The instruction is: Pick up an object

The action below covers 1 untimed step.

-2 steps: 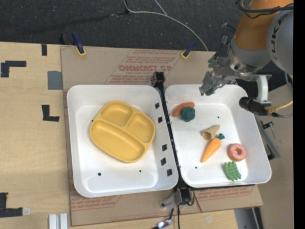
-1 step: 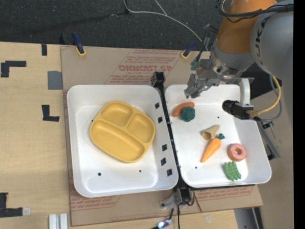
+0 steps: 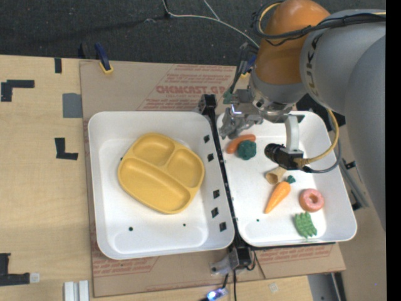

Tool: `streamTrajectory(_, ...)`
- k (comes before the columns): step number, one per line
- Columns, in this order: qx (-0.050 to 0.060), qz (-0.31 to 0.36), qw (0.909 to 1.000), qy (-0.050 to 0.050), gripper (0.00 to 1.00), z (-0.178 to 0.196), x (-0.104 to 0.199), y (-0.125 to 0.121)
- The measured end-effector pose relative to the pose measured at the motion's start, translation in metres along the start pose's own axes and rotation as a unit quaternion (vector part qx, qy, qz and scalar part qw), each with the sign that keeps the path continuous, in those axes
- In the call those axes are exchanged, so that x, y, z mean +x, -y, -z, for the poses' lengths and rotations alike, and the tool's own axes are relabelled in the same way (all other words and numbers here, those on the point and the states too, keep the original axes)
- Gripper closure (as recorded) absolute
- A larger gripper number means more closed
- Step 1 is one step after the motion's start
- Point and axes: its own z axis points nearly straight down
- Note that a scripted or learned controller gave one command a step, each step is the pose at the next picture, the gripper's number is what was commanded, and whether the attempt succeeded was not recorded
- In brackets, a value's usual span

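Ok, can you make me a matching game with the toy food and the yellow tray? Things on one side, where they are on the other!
Things:
1. yellow tray
2. carrot
3. pink donut
4. green leafy toy

Places:
A. nearest the right bin's front right corner
B. in the left bin
C. right bin, just left of the pink donut
D. right bin, just right of the carrot

Pairs: 1-B, 2-C, 3-D, 4-A
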Motion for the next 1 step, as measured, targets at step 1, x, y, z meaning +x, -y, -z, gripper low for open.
streamTrajectory(1, 0.000, 0.001, 1.0000, 0.000, 1.00, -0.0106, 0.0623, 0.0148)
